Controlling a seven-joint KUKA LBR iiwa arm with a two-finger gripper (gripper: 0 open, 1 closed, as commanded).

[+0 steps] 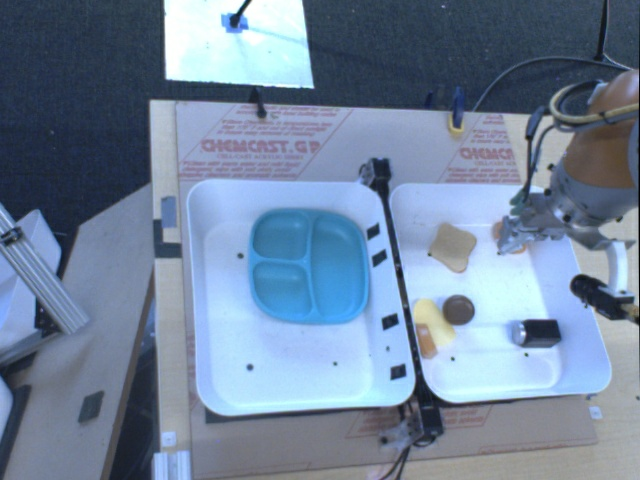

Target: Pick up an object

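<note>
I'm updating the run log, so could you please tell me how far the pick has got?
Done: the gripper is down at the right white bin's far edge, by a small orange object. In hand: nothing visibly lifted. Left: grasp and raise it; the tan toast-shaped piece, brown round disc and black block lie untouched.

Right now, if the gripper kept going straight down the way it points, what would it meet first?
Probably the small orange object at the right bin's far edge; the gripper sits right over it, though depth is unclear.
</note>
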